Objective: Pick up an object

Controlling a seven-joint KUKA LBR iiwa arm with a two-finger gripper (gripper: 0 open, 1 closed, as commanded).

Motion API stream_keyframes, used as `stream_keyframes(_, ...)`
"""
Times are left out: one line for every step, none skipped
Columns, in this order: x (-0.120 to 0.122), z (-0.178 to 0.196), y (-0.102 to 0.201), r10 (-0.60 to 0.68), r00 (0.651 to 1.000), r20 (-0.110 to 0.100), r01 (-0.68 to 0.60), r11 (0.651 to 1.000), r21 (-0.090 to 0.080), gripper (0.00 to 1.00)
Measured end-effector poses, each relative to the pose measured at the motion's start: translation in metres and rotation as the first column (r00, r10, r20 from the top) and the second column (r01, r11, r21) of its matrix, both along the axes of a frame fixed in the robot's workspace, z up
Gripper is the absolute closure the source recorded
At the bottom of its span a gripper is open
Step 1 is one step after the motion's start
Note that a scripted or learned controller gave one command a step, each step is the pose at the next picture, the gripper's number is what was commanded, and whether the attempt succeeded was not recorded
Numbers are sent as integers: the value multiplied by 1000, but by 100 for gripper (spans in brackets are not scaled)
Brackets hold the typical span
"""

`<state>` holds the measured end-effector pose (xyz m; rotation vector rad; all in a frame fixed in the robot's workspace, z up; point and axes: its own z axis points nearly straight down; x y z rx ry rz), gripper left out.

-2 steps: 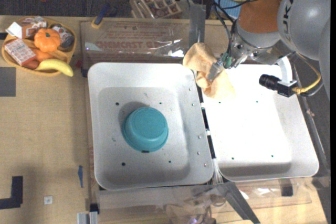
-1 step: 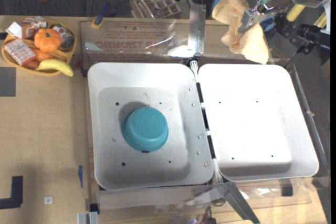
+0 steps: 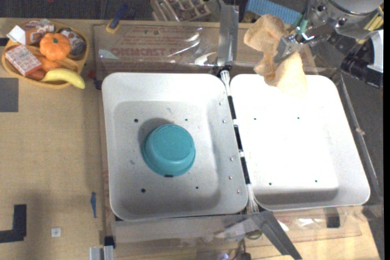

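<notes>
Tan cloth (image 3: 275,52) hangs crumpled above the back edge of the right bin (image 3: 292,192), lifted clear, likely so it can be carried off. The gripper (image 3: 287,49) is pinched shut on its upper folds, with the cloth bunched between the fingers and the rest drooping under its own weight. A teal bowl (image 3: 169,150) sits upside down in the left bin (image 3: 122,100), untouched.
</notes>
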<state>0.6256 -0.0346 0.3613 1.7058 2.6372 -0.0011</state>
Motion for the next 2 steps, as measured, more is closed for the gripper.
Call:
stream_keyframes(-15,-162,-40,7,1000,1,-7,1000,1,100)
stream_keyframes(14,-165,-33,-65,998,4,65,998,0,100)
